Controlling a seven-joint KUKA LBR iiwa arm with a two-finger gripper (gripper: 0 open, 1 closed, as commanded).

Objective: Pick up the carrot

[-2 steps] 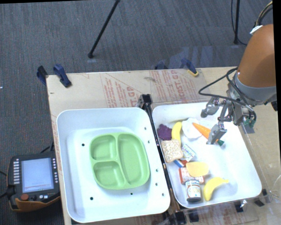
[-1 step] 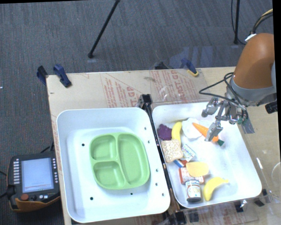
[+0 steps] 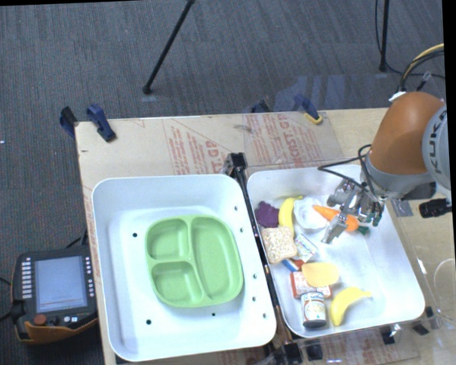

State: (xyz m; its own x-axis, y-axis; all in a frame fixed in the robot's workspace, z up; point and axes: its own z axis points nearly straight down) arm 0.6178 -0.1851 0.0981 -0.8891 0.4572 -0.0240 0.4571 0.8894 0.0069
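The carrot [image 3: 325, 210] is orange and lies in the right bin [image 3: 385, 276], near its upper middle, with its pointed tip toward the left. My gripper [image 3: 350, 216] sits low over the carrot's thicker right part and covers it. Orange shows on both sides of the gripper. The carrot's tip rests against a white object [image 3: 309, 216].
The right bin also holds purple grapes [image 3: 267, 212], a banana [image 3: 287, 211], a speckled block [image 3: 278, 244], a yellow-orange piece [image 3: 320, 272], a red box [image 3: 297, 283], a small jar [image 3: 314, 309] and a second banana [image 3: 347, 304]. A green divided plate [image 3: 194, 261] lies in the left bin [image 3: 116, 222].
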